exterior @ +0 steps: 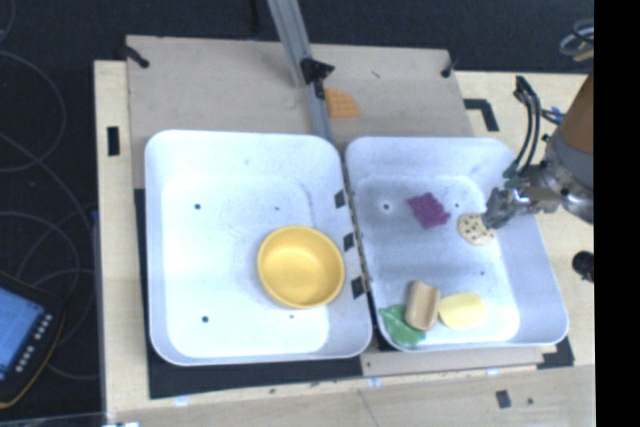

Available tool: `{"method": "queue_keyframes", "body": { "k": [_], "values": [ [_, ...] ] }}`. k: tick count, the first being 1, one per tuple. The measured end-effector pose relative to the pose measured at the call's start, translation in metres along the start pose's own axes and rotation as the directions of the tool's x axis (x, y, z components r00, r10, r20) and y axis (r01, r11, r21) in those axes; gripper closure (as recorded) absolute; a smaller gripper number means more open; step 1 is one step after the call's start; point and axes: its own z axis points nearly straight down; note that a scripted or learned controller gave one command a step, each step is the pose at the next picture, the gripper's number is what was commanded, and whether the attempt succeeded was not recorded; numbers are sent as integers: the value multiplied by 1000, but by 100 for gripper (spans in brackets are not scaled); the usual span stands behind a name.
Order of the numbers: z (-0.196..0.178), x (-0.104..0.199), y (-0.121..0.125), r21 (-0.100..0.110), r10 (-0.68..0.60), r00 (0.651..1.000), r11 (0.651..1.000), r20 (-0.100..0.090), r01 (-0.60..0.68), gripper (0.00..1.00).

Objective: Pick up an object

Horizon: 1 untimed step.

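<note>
Gripper (pixel 497 212) of mine hangs just right of the round speckled disc (pixel 477 230); finger state I cannot tell.

The arm (pixel 578 140) comes in from the right edge of the view, its orange band at the very edge and the grey wrist below it. Dark cables loop up beside the wrist on its left. From the wrist the gripper (pixel 497 212) reaches leftward and down at a slant, low over the right bin. Its tips are small and blurred, so whether they stand apart or together cannot be made out.
</note>
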Motion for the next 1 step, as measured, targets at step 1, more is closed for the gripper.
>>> {"method": "queue_keyframes", "body": {
  "k": [1],
  "values": [
    [-21, -1, 2, 4, -1, 1000, 1000, -2, 1, 100]
  ]
}}
